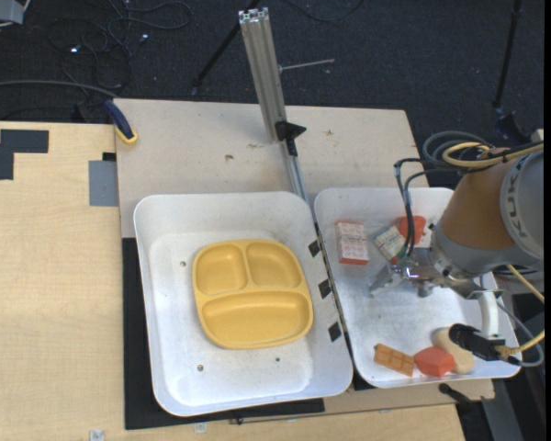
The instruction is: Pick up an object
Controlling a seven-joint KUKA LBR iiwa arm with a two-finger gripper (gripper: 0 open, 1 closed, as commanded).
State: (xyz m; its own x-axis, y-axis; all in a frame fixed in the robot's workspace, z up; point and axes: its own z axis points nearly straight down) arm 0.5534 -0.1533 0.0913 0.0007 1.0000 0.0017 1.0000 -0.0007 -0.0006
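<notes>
Where the grey arm (482, 219) leans over the right bin (386, 315), its pincer (400, 277) hangs low above the bin's bare white floor. Whether it is spread or closed cannot be told from this slant. Closest to it lies a pale packet (389, 240), just beyond it toward the bin's far wall, with a small red-and-white box (353, 243) just beside the packet on its left. An orange-red thing (413, 226) behind the packet is partly covered by a dark cable and the arm, so its shape is unclear. Well apart from the pincer, near the front rim, lie an orange bar (394, 360) and a red lump (433, 363), touching or nearly so. The left bin (165, 246) carries a yellow divided plate (253, 294).
</notes>
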